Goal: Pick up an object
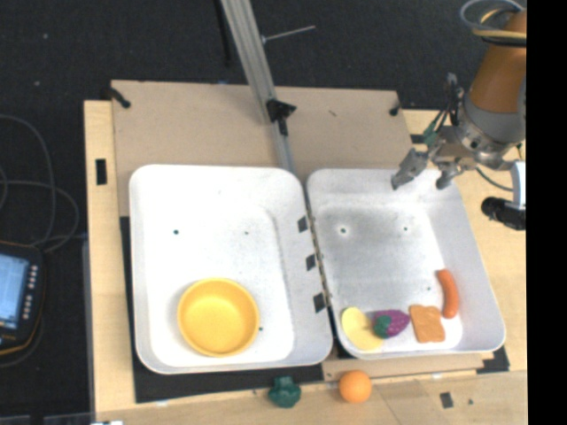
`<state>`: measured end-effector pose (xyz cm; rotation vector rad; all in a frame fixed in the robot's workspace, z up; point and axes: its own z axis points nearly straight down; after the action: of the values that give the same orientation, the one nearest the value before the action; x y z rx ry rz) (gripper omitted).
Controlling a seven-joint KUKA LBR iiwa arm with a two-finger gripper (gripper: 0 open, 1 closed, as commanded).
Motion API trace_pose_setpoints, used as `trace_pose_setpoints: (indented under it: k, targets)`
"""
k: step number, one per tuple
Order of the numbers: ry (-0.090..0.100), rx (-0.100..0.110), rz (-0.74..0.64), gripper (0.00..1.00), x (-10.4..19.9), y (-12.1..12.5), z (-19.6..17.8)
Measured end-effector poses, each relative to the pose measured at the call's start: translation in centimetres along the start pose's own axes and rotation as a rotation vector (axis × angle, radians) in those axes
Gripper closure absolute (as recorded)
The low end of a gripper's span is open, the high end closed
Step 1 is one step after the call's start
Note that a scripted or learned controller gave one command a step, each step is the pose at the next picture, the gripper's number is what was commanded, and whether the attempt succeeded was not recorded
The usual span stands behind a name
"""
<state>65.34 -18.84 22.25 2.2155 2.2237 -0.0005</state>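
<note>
White plastic bins sit side by side on the bench (106, 237). The right bin (390, 237) keeps its small things along the near wall: an orange sausage (448, 292), an orange block (428, 323), a purple-green piece (387, 323) and a yellow disc (359, 328). The gripper (427, 173) hangs over the far right corner, well apart from them, its jaws spread with nothing between. A yellow bowl (218, 316) lies in the left bin (213, 211).

Wooden bench (102, 237) bearing two white bins (213, 202) (390, 211) side by side, plus an orange ball (354, 386) and green lump (284, 392) near its front edge.
</note>
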Motion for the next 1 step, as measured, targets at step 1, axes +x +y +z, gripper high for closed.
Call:
trace_pose_setpoints:
  k: [1]
  targets:
    - [-0.001,0.001,-0.001,0.0,-0.05,-0.02,-0.01]
